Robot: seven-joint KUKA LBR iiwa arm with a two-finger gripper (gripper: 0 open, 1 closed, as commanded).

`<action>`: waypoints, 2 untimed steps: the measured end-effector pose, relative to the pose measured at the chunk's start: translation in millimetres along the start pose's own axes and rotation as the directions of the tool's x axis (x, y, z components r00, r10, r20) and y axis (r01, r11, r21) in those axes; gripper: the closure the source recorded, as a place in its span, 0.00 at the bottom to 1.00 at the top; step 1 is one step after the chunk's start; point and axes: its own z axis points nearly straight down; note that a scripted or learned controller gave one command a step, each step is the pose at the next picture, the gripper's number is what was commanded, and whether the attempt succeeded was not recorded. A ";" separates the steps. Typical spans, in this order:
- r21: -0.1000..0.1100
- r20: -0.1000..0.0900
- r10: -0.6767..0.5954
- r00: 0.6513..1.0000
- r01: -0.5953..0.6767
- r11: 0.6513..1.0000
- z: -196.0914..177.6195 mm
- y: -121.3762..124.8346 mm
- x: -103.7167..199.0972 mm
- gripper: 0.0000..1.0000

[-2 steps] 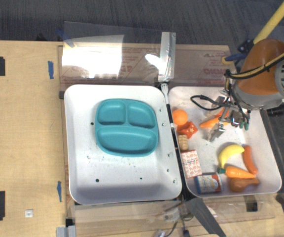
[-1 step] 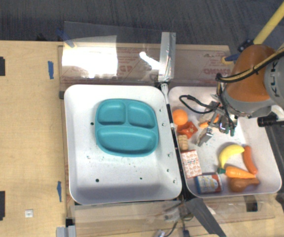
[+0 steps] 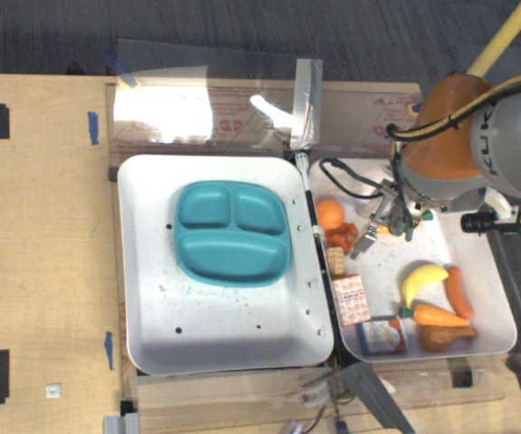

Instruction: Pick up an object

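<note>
Holding a teal divided plate (image 3: 232,233), left bin (image 3: 143,333), right bin (image 3: 496,324) with orange (image 3: 330,214), banana (image 3: 421,281), carrot (image 3: 439,315), can (image 3: 383,335), claw (image 3: 371,233) above its near-empty middle, finger state unclear

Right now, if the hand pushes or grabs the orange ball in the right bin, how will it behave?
The orange ball looks round and smooth, so a push would probably roll it. It sits against the bin's left wall beside a red item, which may stop it. Its curved surface could slip from the hand unless gripped across the middle.
</note>
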 end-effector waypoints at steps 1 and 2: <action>0.001 -0.001 -0.030 1.000 0.030 1.000 -0.5 -0.4 6.5 0.00; 0.002 -0.001 0.000 1.000 0.000 1.000 -1.5 -56.1 43.2 0.00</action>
